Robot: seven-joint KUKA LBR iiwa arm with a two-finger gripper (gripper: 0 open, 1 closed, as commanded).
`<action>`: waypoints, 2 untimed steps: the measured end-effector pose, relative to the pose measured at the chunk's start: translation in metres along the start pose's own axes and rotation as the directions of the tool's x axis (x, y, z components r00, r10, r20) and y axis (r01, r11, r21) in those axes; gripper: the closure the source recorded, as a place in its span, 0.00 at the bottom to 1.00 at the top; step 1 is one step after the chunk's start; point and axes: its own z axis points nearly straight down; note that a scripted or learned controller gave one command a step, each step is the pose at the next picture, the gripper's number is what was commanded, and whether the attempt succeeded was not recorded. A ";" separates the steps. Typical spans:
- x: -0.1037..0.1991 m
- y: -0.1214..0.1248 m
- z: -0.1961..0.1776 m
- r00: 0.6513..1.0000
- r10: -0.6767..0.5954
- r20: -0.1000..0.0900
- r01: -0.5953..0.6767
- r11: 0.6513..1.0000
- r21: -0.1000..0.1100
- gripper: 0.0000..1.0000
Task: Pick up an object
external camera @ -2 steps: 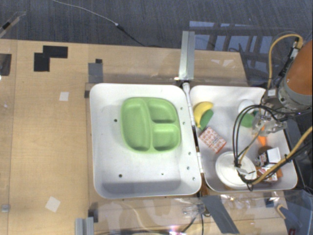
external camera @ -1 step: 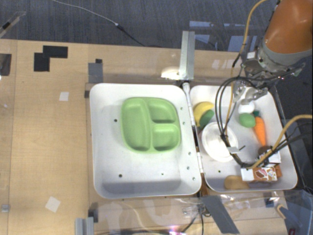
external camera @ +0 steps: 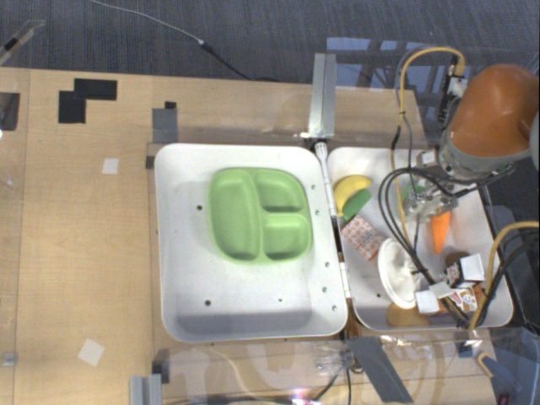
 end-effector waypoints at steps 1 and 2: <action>-0.002 0.000 0.000 1.000 -0.001 0.001 0.001 1.000 -0.002 0.00; 0.007 0.045 -0.001 0.995 -0.096 0.011 0.095 0.995 0.002 0.00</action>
